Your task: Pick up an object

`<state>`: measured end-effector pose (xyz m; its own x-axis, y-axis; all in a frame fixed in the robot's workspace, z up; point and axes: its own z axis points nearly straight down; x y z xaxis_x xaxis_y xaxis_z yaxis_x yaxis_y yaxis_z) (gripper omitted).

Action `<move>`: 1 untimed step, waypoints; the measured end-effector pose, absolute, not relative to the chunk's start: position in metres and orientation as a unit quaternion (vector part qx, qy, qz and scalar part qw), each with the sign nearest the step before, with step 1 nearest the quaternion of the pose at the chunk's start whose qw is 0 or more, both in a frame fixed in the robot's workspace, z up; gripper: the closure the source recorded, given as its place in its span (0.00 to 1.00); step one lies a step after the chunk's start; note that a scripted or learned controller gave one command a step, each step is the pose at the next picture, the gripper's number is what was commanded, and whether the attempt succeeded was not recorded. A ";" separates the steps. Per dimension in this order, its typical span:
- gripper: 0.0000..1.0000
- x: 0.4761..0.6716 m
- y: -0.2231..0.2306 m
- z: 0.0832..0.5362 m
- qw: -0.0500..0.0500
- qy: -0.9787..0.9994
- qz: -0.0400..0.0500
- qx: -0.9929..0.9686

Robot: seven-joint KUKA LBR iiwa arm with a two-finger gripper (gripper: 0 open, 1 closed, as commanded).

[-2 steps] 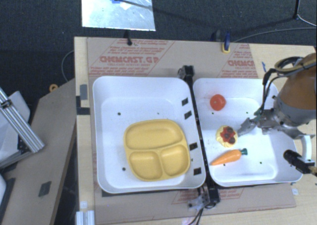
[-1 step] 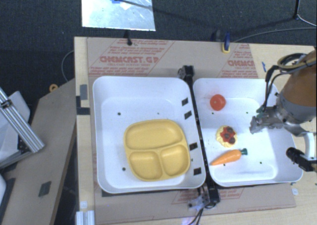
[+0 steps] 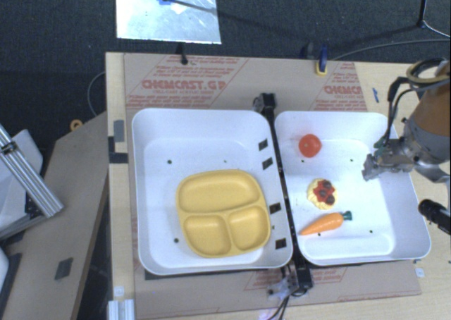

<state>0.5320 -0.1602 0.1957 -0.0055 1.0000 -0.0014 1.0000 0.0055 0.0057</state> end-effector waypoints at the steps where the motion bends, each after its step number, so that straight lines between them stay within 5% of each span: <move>1: 1.00 0.534 -0.160 0.236 0.003 0.709 0.002 0.705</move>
